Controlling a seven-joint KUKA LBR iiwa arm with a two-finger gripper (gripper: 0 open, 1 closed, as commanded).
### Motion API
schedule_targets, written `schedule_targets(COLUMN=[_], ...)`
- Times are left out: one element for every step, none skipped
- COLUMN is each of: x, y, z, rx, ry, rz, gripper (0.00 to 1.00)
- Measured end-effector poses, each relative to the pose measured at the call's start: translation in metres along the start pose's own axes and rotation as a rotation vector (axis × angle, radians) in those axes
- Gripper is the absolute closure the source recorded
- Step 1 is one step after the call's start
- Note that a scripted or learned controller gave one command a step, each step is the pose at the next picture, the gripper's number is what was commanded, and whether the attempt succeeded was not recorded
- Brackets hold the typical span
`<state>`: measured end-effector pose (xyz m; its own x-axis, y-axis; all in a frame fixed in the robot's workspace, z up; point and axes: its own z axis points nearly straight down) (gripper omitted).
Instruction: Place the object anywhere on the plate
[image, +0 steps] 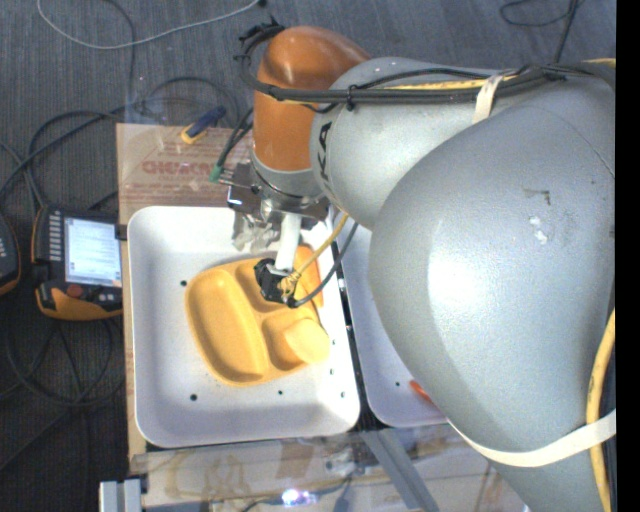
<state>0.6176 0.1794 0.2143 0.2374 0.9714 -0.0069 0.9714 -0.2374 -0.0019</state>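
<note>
One yellow plate (235, 330) lies in the left bin (160, 400), and we see nothing on it. Gripper (258, 236) hovers at its upper edge; we can't tell if it's spread or closed. Orange bit (425, 392) in the right bin (378, 395) may be the object, so placing looks undone.

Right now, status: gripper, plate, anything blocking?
Gripper over top edge of yellow plate in left bin. Plate's visible compartments bare. Arm covers most of right bin; small orange bit peeks out there.
</note>
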Motion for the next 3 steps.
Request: schedule_targets(x=[-0.017, 0.015, -0.034], y=[-0.042, -0.062, -0.048], z=[-0.012, -0.015, -0.033], rx=[0.001, 0.002, -0.001], ry=[0.001, 0.003, 0.002], rz=[-0.104, -0.047, -0.251], gripper=[1.00, 1.00, 1.00])
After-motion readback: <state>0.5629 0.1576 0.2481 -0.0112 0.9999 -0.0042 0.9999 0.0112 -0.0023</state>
